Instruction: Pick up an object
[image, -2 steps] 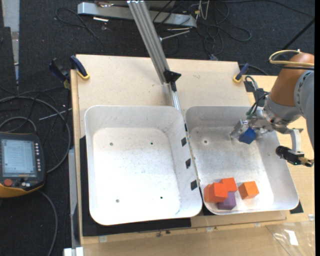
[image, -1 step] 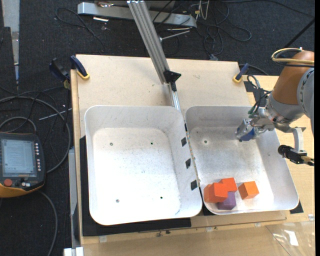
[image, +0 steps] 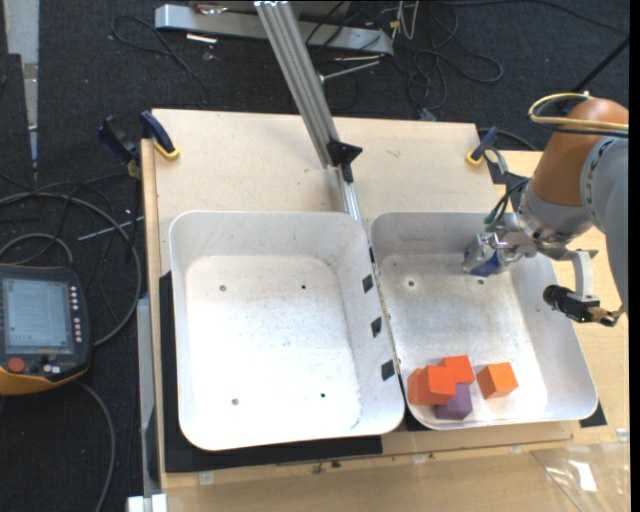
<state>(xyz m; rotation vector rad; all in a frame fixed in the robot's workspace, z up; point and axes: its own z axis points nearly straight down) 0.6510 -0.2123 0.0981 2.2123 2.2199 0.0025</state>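
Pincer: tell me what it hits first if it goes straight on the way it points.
Probably the bare floor of the right bin beneath the pincer; height is unclear. The blocks lie off that line.

Bright, even light; soft shadows.

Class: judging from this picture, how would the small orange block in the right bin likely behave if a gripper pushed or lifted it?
The small orange block has flat faces, so it would probably slide, not roll. It looks rigid and likely light. It stands apart from the other blocks, so a push may move it alone.
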